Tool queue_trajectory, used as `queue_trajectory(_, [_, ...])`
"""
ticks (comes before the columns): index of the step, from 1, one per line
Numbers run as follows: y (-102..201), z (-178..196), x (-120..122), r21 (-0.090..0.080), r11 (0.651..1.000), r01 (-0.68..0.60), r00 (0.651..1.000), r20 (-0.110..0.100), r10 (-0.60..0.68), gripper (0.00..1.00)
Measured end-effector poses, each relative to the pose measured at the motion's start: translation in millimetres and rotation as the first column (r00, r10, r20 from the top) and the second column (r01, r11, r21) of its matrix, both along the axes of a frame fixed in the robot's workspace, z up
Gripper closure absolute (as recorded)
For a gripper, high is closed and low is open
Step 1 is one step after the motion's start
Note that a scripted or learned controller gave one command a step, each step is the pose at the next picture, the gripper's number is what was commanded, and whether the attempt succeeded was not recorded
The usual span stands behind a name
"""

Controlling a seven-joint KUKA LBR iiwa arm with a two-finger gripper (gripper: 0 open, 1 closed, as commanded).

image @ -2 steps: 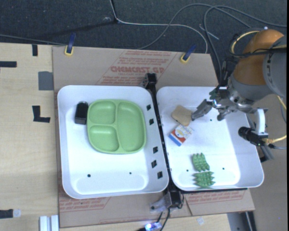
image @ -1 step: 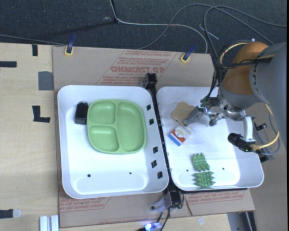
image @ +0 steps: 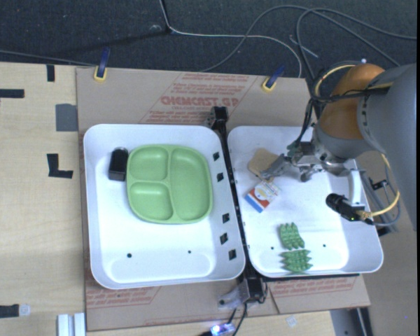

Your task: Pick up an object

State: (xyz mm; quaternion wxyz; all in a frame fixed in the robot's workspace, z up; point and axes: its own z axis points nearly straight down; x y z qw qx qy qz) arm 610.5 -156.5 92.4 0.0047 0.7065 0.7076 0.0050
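My gripper (image: 283, 168) is low over the upper left part of the right bin (image: 350, 254), reaching in from the right under the orange-banded wrist. A tan block (image: 260, 162) lies right at its left tip, touching or almost touching it. Just below sits a small white packet with blue and red print (image: 260, 197). Two green knobbly pieces (image: 290, 236) (image: 296, 261) lie near the front of the same bin, well apart from the gripper.
The left bin (image: 105, 257) holds a green divided plate (image: 171, 184) and a small black object (image: 117, 164) beside its left edge. A black divider (image: 227, 187) runs between the bins. Cables trail from the arm on the right.
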Motion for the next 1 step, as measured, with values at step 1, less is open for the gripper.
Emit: queue_trajectory(1, [1.5,11.6,1.1,0.0,1.0,-0.003,1.0,0.004,0.003,1.0])
